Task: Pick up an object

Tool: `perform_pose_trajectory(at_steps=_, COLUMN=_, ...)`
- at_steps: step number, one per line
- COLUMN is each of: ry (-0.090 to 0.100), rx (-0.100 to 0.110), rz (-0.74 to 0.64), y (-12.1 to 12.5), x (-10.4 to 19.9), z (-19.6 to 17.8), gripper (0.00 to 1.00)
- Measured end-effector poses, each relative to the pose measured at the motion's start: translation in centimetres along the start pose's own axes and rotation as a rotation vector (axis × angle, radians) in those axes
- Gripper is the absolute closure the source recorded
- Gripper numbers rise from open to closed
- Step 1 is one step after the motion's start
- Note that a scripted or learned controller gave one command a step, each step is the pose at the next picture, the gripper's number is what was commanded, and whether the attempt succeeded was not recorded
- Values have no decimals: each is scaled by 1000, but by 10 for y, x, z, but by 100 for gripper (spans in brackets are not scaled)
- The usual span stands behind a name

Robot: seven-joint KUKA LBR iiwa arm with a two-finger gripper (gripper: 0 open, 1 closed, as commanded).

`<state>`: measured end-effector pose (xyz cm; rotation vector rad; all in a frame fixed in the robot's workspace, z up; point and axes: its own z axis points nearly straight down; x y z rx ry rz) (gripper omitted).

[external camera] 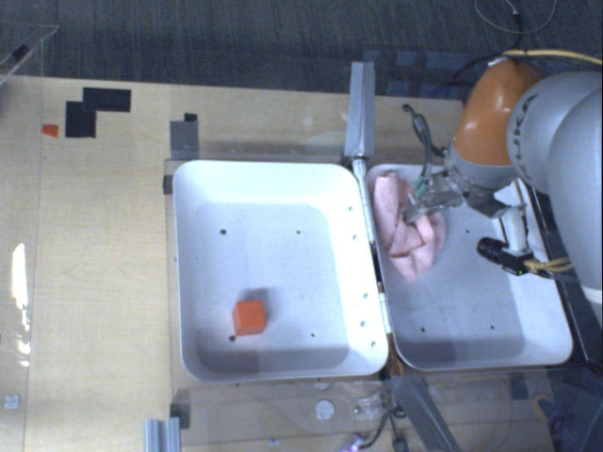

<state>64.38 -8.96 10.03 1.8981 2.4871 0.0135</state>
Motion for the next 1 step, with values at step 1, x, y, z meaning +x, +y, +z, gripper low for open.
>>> perform_pose_trajectory(at_steps=1, ry=3, rx=8, rz=-278, y=29, x=1, z=-83, gripper=100)
